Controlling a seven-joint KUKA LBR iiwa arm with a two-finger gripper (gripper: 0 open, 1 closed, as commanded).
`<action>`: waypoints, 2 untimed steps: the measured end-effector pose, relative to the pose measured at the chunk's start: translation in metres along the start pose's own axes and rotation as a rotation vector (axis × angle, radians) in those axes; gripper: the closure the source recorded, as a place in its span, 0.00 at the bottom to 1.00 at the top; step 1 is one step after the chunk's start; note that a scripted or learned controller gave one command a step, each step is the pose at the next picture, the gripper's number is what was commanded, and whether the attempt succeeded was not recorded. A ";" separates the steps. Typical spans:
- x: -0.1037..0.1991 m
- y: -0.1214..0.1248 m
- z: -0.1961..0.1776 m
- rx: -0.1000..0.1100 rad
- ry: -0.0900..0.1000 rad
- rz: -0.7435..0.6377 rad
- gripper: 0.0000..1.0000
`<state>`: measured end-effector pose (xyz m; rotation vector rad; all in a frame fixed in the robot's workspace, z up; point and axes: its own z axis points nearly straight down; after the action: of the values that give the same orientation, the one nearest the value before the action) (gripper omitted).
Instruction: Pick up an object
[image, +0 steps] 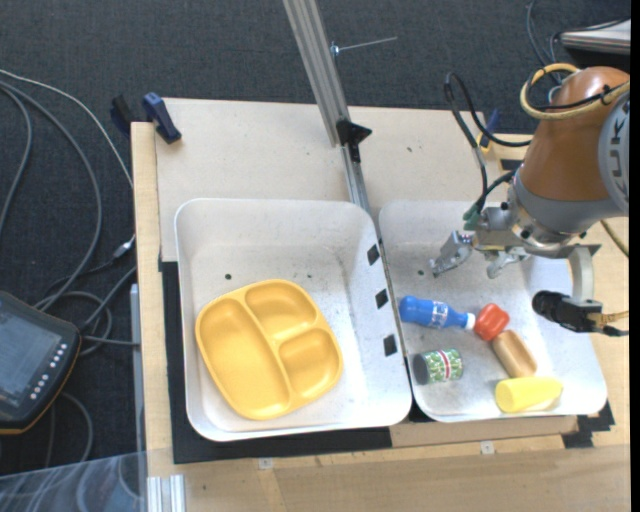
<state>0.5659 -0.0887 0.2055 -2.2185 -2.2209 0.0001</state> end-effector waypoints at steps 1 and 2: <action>0.000 0.000 0.000 -0.001 0.000 0.001 0.00; -0.004 -0.001 0.062 0.007 0.000 0.001 0.00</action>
<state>0.5644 -0.0930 0.1434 -2.2164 -2.2157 0.0074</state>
